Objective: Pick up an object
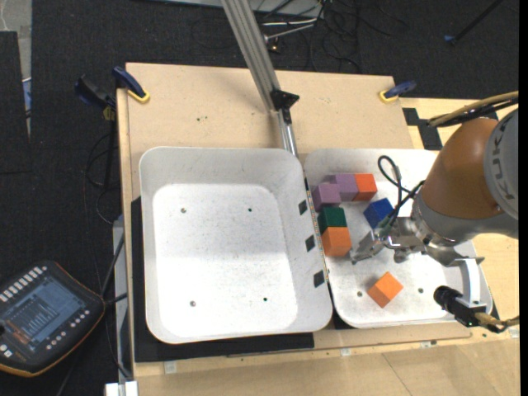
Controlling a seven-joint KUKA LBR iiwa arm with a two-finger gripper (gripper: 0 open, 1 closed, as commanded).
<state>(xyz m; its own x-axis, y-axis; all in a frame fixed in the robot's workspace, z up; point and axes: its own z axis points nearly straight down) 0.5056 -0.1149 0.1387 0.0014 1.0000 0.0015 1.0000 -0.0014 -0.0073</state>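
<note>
1. Hovered low in the right bin [462,258], among blocks; jaws [369,250] too small and blurred to tell whether clenched or released.
2. Lay loose nearby: orange cube [384,289], probably light, rigid; best pinched across opposite flat faces.

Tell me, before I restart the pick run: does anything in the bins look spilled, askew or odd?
Nothing stands out. The blocks all lie inside the right bin: most cluster near its left wall, and one orange cube sits apart, turned at an angle.
</note>
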